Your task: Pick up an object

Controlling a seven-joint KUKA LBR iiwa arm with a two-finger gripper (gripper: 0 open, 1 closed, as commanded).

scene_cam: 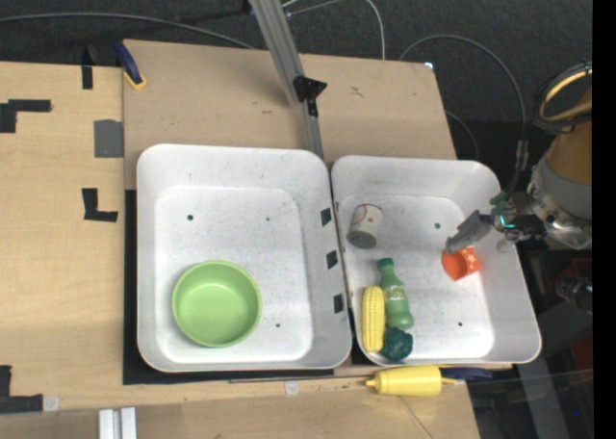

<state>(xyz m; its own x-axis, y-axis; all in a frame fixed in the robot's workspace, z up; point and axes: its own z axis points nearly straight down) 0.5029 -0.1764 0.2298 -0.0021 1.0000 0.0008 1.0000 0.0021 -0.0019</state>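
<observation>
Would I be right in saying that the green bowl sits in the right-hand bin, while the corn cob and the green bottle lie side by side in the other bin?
Not quite: the camera view shows the green bowl in the left-hand bin, not the right. The corn cob and the green bottle do lie side by side in the other bin, the right-hand bin.

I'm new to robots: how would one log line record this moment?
pincer: right bin, beside orange object | nothing seen gripped | left bin: green bowl
</observation>
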